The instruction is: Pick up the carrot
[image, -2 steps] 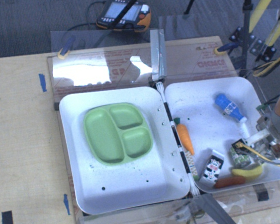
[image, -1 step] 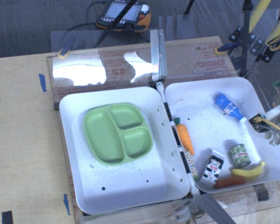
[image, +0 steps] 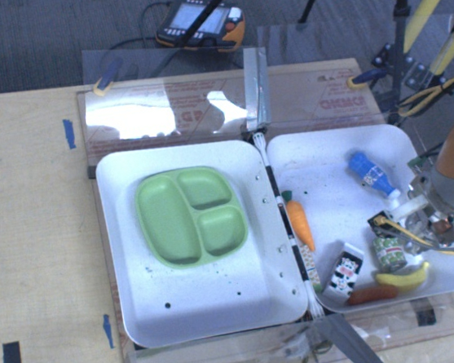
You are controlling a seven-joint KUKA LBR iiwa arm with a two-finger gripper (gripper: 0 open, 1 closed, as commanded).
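Camera view | carrot [image: 298,221] lies at right bin [image: 322,152] left wall, untouched | jaws [image: 402,223] near can [image: 389,253], well apart from carrot; state: cannot tell

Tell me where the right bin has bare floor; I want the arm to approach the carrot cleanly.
Bare floor lies between the carrot and blue bottle, up to the right bin's far wall. The near right corner is crowded: gripper, can, banana, carton.

Mirrored red lettering on clear panel [image: 340,101], unreadable
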